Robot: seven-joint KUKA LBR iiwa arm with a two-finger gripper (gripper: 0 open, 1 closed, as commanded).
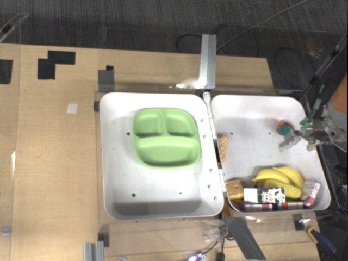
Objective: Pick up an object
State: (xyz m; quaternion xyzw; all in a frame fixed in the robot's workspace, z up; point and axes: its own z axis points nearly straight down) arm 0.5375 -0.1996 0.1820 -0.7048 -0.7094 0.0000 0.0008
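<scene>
The right bin (247, 110) holds a small red and green toy fruit (284, 127) near its far right side. A bunch of yellow bananas (280, 179) lies along the near wall. A white and black box (265, 196), a tan block (234, 188) and a reddish tube (311, 192) lie beside the bananas. My gripper (299, 142) hangs over the bin's right edge, just right of and below the toy fruit. Its fingers are spread open with nothing between them.
The left bin (117, 189) carries a green divided plate (165, 137). A thin tan piece (223, 147) leans against the divider between the bins. A metal post (208, 61) stands behind the bins. Bare white floor lies in the middle of the right bin.
</scene>
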